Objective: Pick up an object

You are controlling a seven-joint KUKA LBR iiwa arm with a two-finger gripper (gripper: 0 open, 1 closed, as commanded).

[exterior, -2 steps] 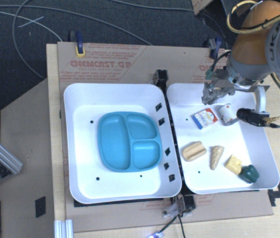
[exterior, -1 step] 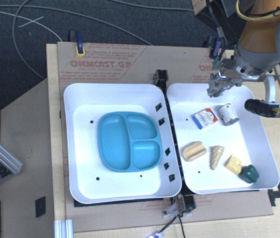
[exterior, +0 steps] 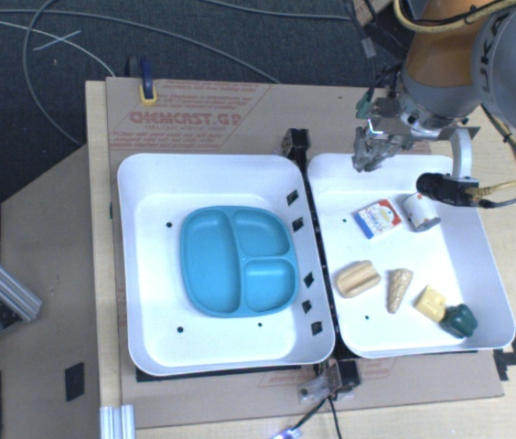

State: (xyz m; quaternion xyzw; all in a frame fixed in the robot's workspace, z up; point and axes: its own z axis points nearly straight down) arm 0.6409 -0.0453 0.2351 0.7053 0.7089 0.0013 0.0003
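My gripper [exterior: 368,156] hangs over the far left corner of the right bin [exterior: 487,245], with nothing visible between its fingers. In that bin lie a small blue, red and white packet [exterior: 376,218], a grey can [exterior: 418,211], a tan bread roll [exterior: 356,278], a beige corn-like piece [exterior: 398,290], a yellow block [exterior: 430,303] and a dark green object [exterior: 460,320]. The packet lies below the gripper, a short way toward the front.
The left bin [exterior: 148,245] holds a blue divided plate [exterior: 239,261]. A black clamp [exterior: 295,142] sits at the far end of the divider between the bins. The arm's orange band and grey body [exterior: 459,44] loom over the right bin's far edge. Cables run across the dark floor behind.
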